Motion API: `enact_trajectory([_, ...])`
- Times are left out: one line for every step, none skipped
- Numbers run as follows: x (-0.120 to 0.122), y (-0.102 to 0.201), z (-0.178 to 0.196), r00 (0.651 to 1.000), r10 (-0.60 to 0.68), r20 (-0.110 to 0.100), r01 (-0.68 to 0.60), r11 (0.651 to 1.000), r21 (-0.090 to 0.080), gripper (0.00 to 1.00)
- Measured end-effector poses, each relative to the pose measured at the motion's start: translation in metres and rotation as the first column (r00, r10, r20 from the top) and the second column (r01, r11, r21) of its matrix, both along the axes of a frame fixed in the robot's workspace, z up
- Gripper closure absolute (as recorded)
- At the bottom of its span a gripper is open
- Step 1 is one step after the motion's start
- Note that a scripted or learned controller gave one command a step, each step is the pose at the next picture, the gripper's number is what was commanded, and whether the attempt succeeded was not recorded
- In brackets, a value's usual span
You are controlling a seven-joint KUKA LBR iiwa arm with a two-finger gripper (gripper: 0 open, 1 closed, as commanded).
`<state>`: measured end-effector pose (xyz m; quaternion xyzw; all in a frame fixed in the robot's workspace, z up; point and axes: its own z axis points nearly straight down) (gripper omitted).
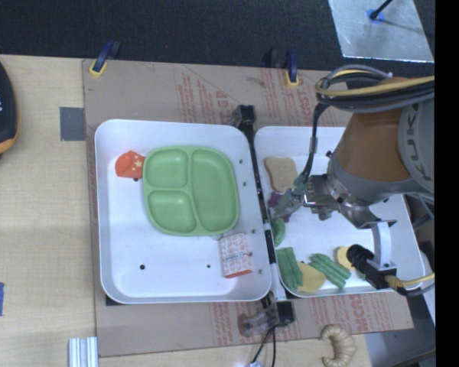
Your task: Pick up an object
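**Arm low over right bin, finger state unreadable**

Grey arm with orange band (375,147) reaches in from the right and covers much of the right shallow white bin (291,138); the bin's far right side is hidden under it. Gripper (289,202) sits near the bin's left wall, next to a small purple item (276,200) that's too blurred to identify. Can't tell if the fingers are spread or clenched, and can't tell if they touch anything – nothing visibly held.

Pickable objects in the right bin: tan flat piece (281,171) just above the gripper, green ridged strips (330,270) and (289,265), yellow rounded piece (312,280) near the bottom edge, a yellow disc (342,254) partly behind a black part of the arm.

Left shallow white bin (111,228): light green three-compartment plate (191,189), small red object (129,164) touching its left rim, white-and-red printed packet (236,254) just below it.

On the counter (30,228): tan curled object (338,344) below the right bin, cut off at the bottom
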<state>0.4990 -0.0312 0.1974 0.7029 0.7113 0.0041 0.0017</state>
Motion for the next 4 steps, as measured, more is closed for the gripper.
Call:
enact_trajectory([0.013, 0.002, -0.006, 1.0, -0.007, -0.009, 0.007, 1.0, -0.003, 0.0])
enact_trajectory([0.155, -0.089, -0.094, 1.0, -0.01, -0.007, 0.01, 1.0, -0.009, 0.0])
enact_trajectory([0.145, -0.061, -0.105, 1.0, -0.005, -0.011, 0.005, 1.0, -0.004, 0.0])
enact_trajectory([0.158, -0.062, -0.104, 1.0, -0.005, -0.009, 0.005, 1.0, -0.004, 0.0])
